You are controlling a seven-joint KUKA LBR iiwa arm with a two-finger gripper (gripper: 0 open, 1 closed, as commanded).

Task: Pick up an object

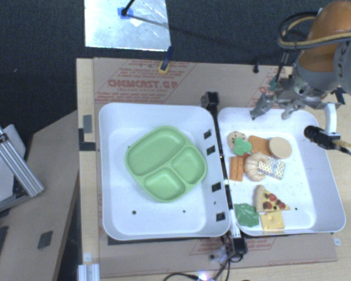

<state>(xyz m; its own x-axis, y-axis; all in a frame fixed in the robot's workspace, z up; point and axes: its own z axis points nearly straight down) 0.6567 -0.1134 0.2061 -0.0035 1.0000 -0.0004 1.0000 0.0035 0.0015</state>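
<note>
Above the right bin's (324,180) far rim hangs the gripper (273,109), fingers spread and gripping nothing; the toy food cluster (258,160) lies below and slightly left of it, nearer the camera, round cracker (280,147) closest, I think, so the drop goes down and inward

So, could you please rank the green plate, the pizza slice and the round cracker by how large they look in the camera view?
1. Green plate, by far the largest.
2. Pizza slice.
3. Round cracker, only slightly smaller than the pizza slice, so that order is unsure.
</note>
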